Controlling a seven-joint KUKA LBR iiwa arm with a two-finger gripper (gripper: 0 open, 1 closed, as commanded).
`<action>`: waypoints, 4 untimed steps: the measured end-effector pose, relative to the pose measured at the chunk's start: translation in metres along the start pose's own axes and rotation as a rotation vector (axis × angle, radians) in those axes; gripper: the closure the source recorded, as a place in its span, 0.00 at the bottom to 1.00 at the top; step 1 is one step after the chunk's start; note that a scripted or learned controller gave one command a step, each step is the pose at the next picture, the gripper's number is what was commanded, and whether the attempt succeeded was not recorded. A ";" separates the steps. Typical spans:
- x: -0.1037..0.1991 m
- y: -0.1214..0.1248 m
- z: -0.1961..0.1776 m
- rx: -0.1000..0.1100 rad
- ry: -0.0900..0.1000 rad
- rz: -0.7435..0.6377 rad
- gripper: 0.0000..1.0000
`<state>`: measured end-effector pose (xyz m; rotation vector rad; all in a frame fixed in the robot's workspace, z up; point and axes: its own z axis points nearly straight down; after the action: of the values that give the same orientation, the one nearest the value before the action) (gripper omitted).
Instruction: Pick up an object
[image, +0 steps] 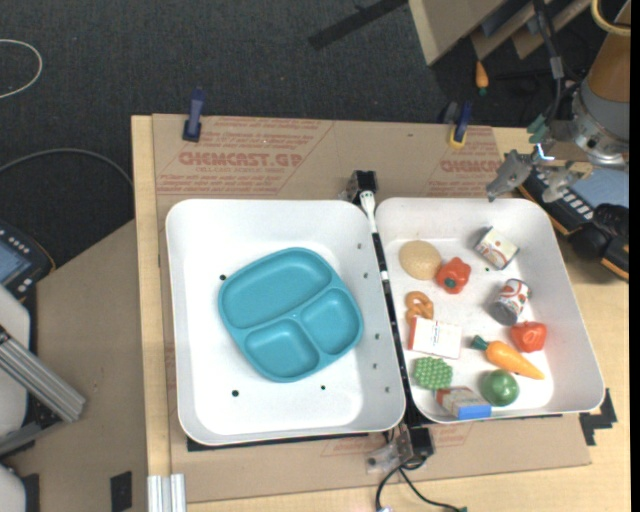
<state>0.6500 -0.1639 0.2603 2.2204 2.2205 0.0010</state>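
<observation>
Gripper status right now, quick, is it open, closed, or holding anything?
Gripper: above the far rim of the right bin, nothing seen between its fingers; open or shut cannot be told.

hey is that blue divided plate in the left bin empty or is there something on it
Empty. The blue divided plate lies flat in the left bin, and all three compartments show only bare blue surface.

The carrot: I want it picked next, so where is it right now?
The carrot lies in the right bin, near its front right corner, between the red tomato above it and the green ball below it.
</observation>
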 end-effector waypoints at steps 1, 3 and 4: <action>-0.024 -0.043 0.111 0.015 0.003 0.004 0.00; 0.052 -0.055 0.166 0.018 0.005 0.000 0.00; 0.050 -0.050 0.145 -0.001 0.000 0.002 1.00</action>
<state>0.6002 -0.1145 0.1147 2.2214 2.2177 0.0022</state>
